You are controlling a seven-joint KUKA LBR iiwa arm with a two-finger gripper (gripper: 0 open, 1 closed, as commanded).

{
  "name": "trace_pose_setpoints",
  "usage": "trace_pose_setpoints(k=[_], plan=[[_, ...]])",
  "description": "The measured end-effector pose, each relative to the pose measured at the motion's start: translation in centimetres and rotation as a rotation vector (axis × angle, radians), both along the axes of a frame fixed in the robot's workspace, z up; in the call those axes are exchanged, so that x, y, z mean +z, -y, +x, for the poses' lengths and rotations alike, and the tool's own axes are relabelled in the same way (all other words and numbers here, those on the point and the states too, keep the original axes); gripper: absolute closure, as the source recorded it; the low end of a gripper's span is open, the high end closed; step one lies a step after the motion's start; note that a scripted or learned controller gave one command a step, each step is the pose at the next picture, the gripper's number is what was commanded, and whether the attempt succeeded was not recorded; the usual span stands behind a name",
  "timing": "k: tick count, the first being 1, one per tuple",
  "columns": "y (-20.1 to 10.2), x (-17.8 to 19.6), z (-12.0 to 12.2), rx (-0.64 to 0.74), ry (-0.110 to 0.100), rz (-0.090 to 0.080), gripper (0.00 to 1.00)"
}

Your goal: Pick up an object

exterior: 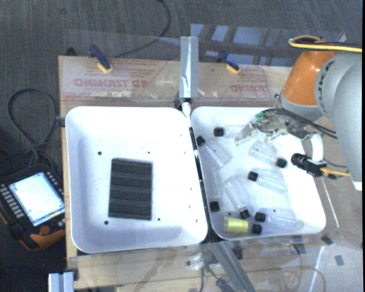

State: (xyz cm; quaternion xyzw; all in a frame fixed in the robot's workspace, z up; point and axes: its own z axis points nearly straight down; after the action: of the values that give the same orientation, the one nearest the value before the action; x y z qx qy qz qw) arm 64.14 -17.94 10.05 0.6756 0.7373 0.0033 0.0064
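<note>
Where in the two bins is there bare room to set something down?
The left bin has bare floor all around the black ridged pad, widest above it. The right bin is crowded with clear vials and a yellow cap; the gripper sits over its upper part.

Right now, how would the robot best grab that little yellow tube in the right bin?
Judging by its pose, from straight above, pinching the yellow tube across its narrow middle: it lies flat on its side near the bin's front wall, with a black cap close beside it.

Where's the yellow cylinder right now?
The small yellow plastic cylinder lies in the right-hand shallow white bin, at its near edge towards the left corner, beside black-capped clear vials.
</note>
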Motion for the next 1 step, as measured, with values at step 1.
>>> trace_pose_setpoints(k=[1], plan=[[1.35,-1.02,-4.79,0.077,-0.001,-0.001,0.0]])
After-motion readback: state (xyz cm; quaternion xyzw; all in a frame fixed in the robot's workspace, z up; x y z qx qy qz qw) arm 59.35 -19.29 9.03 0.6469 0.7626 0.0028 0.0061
